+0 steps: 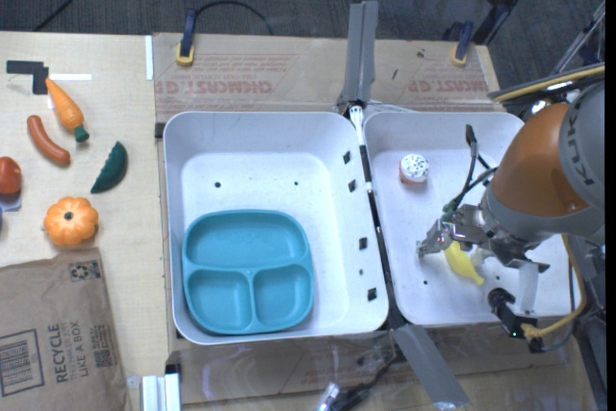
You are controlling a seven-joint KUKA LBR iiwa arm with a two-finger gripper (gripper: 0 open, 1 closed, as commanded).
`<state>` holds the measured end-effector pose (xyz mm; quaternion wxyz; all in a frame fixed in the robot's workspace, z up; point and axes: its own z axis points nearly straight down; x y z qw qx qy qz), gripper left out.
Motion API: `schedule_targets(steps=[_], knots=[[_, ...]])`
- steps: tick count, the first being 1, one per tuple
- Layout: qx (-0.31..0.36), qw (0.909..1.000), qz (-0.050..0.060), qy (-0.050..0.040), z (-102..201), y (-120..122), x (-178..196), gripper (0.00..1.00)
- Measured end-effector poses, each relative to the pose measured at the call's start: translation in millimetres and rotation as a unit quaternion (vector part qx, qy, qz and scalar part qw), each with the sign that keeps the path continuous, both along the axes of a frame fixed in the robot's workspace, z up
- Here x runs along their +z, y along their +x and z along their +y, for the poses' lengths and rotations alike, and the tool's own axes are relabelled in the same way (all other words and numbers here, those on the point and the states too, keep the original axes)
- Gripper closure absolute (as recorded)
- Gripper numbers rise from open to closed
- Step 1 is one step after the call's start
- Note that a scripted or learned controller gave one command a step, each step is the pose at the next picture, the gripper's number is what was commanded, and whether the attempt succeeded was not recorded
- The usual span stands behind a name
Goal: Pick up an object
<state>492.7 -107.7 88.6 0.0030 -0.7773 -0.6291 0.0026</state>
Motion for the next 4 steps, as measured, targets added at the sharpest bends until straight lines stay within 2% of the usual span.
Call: schedule_targets(steps=[1,2,3,4], knots=[[-0.002,1.0000,0.003,0.0005,0,-1,6,1.00],[-0.095,0.9955,0.000,-0.0025,96,49,100,1.00],[-0.259,0.9659,0.001,-0.0036,44,1,99,1.00],[-0.097,0.9953,-0.001,-0.0032,23,-14,259,1.00]])
